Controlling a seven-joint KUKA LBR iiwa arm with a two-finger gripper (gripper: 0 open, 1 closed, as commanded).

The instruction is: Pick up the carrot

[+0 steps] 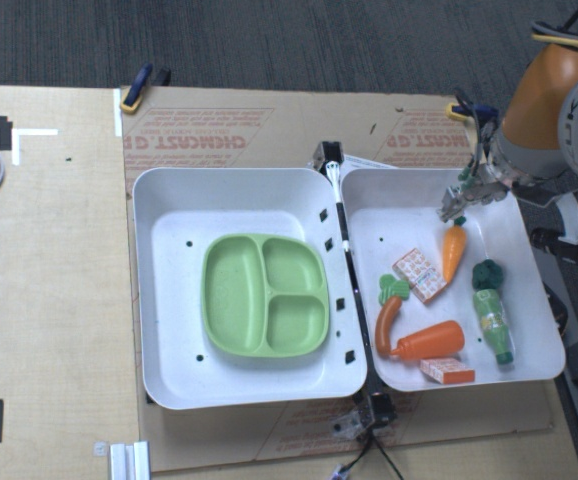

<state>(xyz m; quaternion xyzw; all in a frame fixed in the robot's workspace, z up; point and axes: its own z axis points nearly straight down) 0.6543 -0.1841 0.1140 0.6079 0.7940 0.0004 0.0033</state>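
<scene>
Dark grey carpet runs behind a pale wood desk w/ cardboard under two shallow white bins.

Near edge of the right white bin: small red-and-white box, orange squeeze bottle, reddish sausage-shaped toy w/ a green leafy piece by its top. Right side has a green bottle w/ dark cap. Mid-bin: a patterned pink-and-white carton.

Just past that, the small orange plastic carrot lies on the bin floor, tilted, top end toward the far wall. Not lifted.

Left white bin holds a light green divided plate.

Farthest: the tool sits right above the carrot's top end, at or close to touching; can't tell how wide it stands or if it has anything. Nothing visibly between its tips.

Progress, my read: approach done, tool lined up over the target. Grip + lift both still to do.
</scene>
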